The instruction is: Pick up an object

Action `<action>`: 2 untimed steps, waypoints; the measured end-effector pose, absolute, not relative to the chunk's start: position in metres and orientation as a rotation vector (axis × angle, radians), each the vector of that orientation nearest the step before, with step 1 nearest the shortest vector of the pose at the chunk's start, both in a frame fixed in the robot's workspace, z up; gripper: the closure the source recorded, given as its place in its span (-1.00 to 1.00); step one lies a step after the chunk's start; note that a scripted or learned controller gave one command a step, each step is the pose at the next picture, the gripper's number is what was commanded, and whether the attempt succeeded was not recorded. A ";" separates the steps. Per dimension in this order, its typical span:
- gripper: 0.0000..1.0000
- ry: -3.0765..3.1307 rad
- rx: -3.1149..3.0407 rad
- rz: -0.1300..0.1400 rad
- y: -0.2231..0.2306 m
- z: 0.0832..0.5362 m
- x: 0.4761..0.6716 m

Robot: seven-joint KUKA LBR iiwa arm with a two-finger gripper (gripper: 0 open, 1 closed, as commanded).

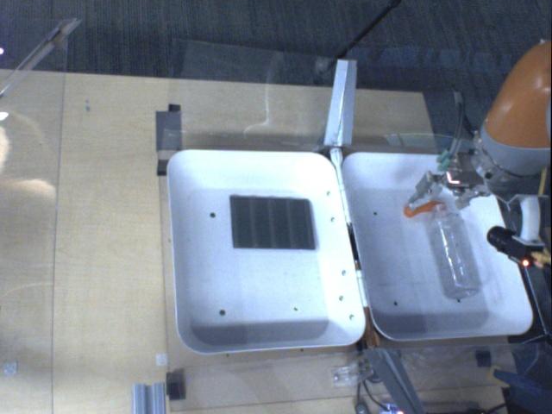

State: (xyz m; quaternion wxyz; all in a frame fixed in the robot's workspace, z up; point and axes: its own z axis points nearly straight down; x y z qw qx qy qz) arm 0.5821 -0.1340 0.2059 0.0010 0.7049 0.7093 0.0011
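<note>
Camera view. You are looking at gripper (442, 188) hovering over right bin (379, 231), near its 12 o'clock wall. Clear plastic bottle (452, 253) is lying on its side below gripper at 6 o'clock, orange cap (419, 208) pointing to 10 o'clock, close beside gripper. Jaw opening: cannot tell; nothing is showing as held. Bottle is smooth, round, see-through, likely prone to rolling. Left bin (190, 257) is carrying dark ribbed rectangular pad (272, 222), flat, at centre.

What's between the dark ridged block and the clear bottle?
In the camera view, the bins' rims separate dark block from bottle; otherwise bare white floor.
</note>
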 end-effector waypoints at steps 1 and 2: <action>-1.00 2.395 2.000 0.014 -0.179 0.106 0.618; -1.00 2.480 1.914 0.007 -0.158 0.243 0.627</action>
